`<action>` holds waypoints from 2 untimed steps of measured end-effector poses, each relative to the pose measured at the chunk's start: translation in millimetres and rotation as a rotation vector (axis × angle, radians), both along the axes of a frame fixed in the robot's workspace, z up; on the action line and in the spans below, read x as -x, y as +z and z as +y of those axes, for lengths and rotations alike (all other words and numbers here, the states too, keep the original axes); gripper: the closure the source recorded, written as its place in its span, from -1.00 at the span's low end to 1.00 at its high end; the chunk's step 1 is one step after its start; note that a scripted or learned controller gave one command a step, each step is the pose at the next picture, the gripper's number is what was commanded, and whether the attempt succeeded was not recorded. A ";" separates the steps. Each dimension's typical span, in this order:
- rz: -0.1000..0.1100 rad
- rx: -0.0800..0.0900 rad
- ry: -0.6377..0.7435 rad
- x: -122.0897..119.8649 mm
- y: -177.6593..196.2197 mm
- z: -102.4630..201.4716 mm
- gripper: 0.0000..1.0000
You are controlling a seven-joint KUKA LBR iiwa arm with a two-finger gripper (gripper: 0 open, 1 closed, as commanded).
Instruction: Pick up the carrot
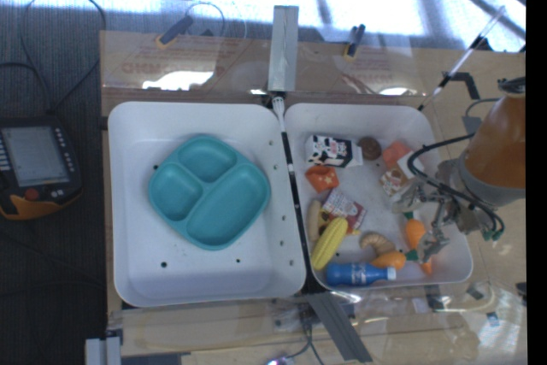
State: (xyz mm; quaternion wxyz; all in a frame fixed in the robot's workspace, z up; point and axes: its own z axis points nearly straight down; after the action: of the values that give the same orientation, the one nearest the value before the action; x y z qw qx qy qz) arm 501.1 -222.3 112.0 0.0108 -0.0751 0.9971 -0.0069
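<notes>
Worktop (376, 64): pale wood-coloured surface carrying two shallow white bins side by side.

Left bin (137, 269): holds one teal divided plate (209, 192) of three compartments, lying flat near the bin's middle.

Right bin (427, 128): holds the mixed toy food listed below.

Arm (500, 145): grey with an orange band, reaching in from the right over the right bin's right side.

Hand (432, 231): low over the bin's right part, dark cables around it; whether it is released or clenched cannot be told, since cables and wrist clutter that spot.

Blue bottle (359, 274): lying on its side along the right bin's near wall, white cap to the right.

Corn cob (330, 242): yellow, lying slantwise near the divider, just above the bottle.

Milk carton (330, 150): white with black patches (cow pattern), lying near the far left of the right bin.

Red pepper-like piece (321, 178): just below the carton.

Red-and-white packet (344, 206): between the pepper-like piece and the corn.

Salmon-coloured block (396, 155): toward the far right, beside a small brown round item (371, 148).

Carrot (391, 260): small, orange, lying on the bin floor just right of the bottle's cap, near the hand but apart from it; another orange piece (414, 233) lies just above it.

Handheld pendant (34, 162): off the worktop, far left.
</notes>
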 end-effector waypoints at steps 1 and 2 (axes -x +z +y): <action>0.011 -0.004 0.195 3.4 -20.5 -0.6 -1.00; 0.005 0.001 0.195 0.8 -8.7 -0.7 1.00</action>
State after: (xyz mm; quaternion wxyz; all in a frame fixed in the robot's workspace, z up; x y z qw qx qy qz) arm 500.3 -223.0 103.2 0.0088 -0.1721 0.9850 -0.0063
